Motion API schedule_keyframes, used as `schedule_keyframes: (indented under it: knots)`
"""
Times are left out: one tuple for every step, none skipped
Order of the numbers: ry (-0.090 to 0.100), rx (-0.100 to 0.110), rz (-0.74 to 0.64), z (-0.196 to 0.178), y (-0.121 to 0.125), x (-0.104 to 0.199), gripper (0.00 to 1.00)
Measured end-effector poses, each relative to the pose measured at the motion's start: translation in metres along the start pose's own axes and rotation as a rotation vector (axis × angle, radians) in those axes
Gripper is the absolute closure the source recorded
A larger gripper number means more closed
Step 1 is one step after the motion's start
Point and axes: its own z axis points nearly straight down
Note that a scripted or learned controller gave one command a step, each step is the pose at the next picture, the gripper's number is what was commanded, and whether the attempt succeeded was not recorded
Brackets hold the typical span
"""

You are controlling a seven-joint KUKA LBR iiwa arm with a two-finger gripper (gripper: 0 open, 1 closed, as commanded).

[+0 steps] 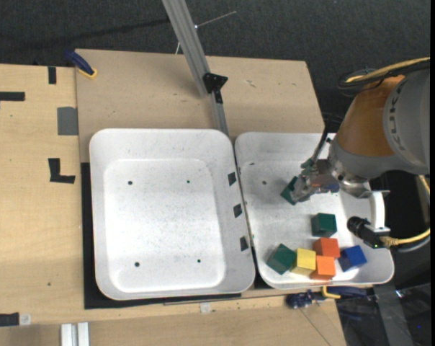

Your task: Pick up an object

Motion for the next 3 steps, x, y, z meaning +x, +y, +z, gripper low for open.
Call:
schedule_keyframes:
  knots:
    - [-0.001, -0.006, 0.001, -0.043, -0.001, 0.005, 1.00]
    - [-0.002, -0.009, 0.000, -0.106, 0.001, 0.007, 1.00]
    - [-0.001, -0.006, 0.001, -0.134, 0.002, 0.007, 1.00]
